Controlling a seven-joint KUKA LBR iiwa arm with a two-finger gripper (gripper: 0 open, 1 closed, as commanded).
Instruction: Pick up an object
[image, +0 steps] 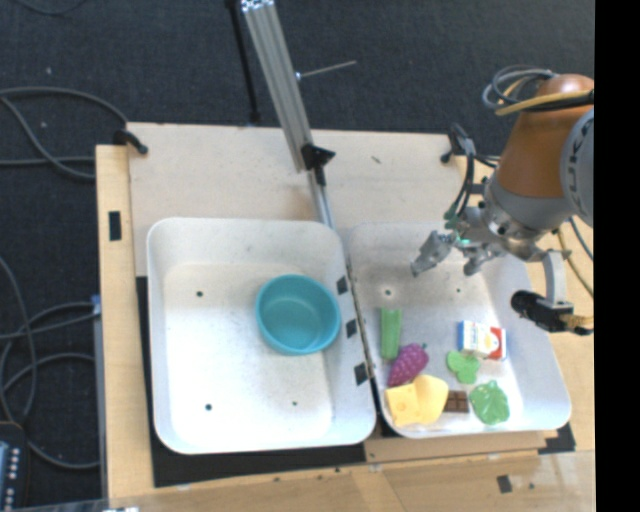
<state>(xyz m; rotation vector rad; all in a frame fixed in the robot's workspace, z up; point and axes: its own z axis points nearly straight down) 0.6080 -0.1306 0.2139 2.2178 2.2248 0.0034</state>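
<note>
A wooden bench (220, 170) on dark carpet bears two white bins. In the camera view, the left bin (200, 400) holds a teal bowl (297, 313) near its centre. The right bin (535, 385) keeps its toys clustered at six o'clock: a green stick (390, 328), purple grapes (407, 364), a yellow piece (418, 400), a small carton (481, 340). The gripper (452, 253) hangs over the bin's twelve o'clock end, fingers spread apart, nothing between them, likely staged before descending toward the cluster.
</note>
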